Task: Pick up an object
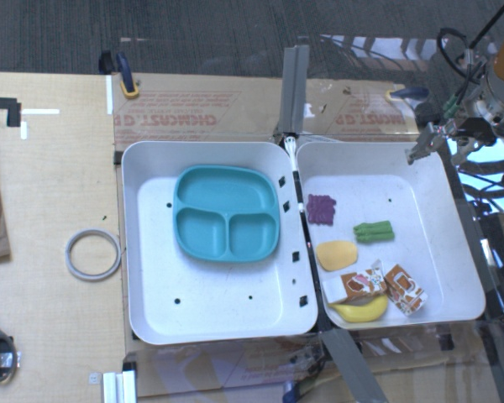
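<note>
Right bin (420, 225): purple piece (321, 209), green piece (374, 232), yellow lump (336, 254), snack packets (385, 286), banana (359, 310). Left bin (143, 250): teal divided plate (227, 213). Gripper (428, 141) at upper right, above the right bin's far corner, grasping nothing.

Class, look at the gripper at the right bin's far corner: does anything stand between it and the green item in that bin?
Nothing visible does. The gripper sits over the right bin rim, and bare white floor separates it from the green item.
</note>
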Action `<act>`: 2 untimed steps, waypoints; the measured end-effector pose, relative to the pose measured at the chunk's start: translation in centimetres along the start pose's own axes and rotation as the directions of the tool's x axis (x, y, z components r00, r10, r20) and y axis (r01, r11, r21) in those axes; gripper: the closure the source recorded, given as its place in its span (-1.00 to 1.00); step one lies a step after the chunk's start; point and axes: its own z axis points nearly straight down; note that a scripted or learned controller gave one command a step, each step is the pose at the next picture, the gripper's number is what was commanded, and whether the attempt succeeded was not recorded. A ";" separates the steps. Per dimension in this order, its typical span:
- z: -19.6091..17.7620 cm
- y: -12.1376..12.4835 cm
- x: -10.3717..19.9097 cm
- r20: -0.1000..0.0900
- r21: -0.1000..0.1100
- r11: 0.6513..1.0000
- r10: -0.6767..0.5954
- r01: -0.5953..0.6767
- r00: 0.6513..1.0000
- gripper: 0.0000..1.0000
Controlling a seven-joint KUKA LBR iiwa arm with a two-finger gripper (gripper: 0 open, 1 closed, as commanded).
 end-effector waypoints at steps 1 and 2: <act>-3.9 2.6 -1.5 0.002 -0.001 0.998 -0.060 0.060 0.998 -1.00; 7.5 3.3 -3.8 0.002 0.001 1.000 -0.011 0.011 1.000 -1.00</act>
